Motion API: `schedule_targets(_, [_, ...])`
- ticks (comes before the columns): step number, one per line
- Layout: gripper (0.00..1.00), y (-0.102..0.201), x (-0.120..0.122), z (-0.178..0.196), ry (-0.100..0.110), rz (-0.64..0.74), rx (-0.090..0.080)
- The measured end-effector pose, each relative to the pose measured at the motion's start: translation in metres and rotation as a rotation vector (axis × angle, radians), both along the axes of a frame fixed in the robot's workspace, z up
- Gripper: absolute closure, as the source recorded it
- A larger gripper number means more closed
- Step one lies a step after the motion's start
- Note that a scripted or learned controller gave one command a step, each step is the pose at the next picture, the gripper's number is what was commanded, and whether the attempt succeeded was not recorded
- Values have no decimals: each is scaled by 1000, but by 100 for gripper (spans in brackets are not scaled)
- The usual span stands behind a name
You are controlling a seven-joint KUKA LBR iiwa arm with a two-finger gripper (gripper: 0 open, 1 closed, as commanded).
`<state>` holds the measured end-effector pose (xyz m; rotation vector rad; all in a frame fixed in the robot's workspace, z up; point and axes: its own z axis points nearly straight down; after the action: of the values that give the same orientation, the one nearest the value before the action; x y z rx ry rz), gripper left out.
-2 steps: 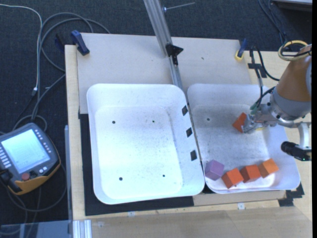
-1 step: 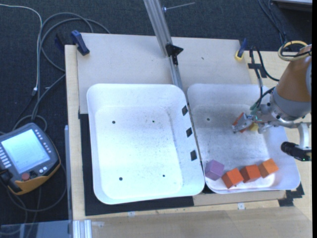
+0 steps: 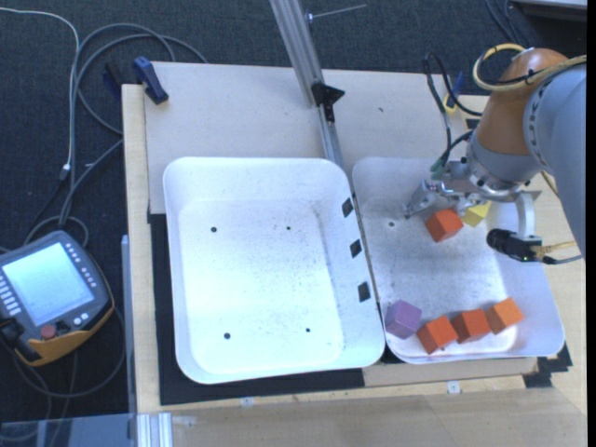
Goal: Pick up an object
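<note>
the grey arm with its orange band reaches in over the right-hand shallow white plastic bin, and the end effector sits low above the bin's upper part. directly under it, touching or nearly touching its tip, is a small orange block, tilted on a corner; whether the end effector is clenched on that block or released i cannot tell, since the wrist hides the contact. a small yellow block lies just beside the end effector on the arm's side. well below the end effector, along the bin's near wall, rest a purple block and a row of three more orange blocks. the left-hand white bin lies across from the end effector. by my reading the grasp step is in hand: the orange block is the target. the next move calls for a firm closure, then a straight lift clear of the yellow block.
</note>
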<state>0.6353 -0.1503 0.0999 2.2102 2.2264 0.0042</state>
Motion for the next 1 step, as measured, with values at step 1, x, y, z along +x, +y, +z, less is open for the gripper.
schedule_targets(1, [0,34,-40,0,10,-5,4])
